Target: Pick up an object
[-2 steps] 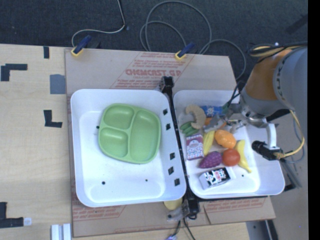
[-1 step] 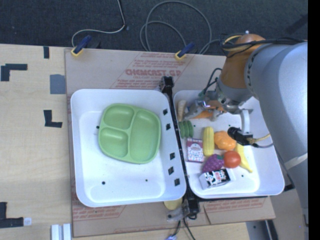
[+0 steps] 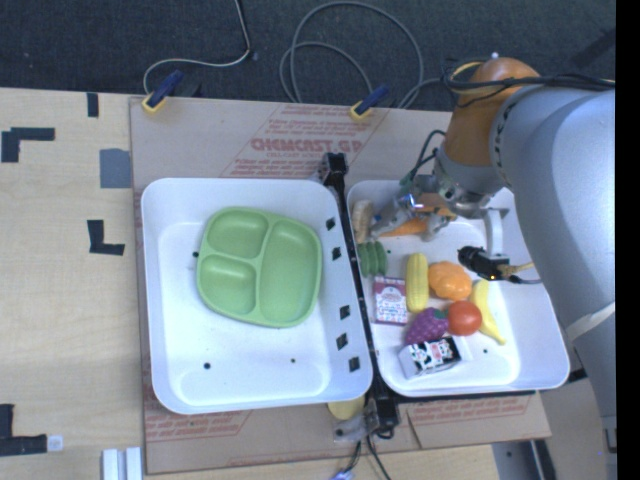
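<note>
My gripper hangs low over the far end of the right bin, just above an orange carrot-like piece. The wrist hides how the gripper stands on that piece. Toy foods lie in the bin nearer the front: a yellow corn cob, an orange, a red tomato, a banana, purple grapes, a pink carton, a black-and-white carton and a green pickle.
The left bin holds a green divided plate. The grey arm with its orange band covers the right bin's far right corner. Cables loop on the dark floor behind the bench.
</note>
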{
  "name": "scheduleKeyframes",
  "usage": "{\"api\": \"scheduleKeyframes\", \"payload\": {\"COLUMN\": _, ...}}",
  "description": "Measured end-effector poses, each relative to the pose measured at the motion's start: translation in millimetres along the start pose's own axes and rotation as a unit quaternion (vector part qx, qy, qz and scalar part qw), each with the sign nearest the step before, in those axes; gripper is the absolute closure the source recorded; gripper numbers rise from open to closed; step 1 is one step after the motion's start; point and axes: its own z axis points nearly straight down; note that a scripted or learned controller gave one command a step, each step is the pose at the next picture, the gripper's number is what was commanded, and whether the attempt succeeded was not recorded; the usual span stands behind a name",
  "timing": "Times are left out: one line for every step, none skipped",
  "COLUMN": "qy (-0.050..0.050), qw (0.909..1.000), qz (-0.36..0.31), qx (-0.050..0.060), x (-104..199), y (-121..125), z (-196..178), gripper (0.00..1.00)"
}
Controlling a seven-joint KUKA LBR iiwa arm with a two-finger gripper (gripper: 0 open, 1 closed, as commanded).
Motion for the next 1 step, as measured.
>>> {"api": "scheduleKeyframes", "payload": {"qy": -0.014, "qw": 0.9999, "qz": 0.004, "qx": -0.004, "x": 13.3, "y": -1.5, "z": -0.8, "gripper": 0.00}}
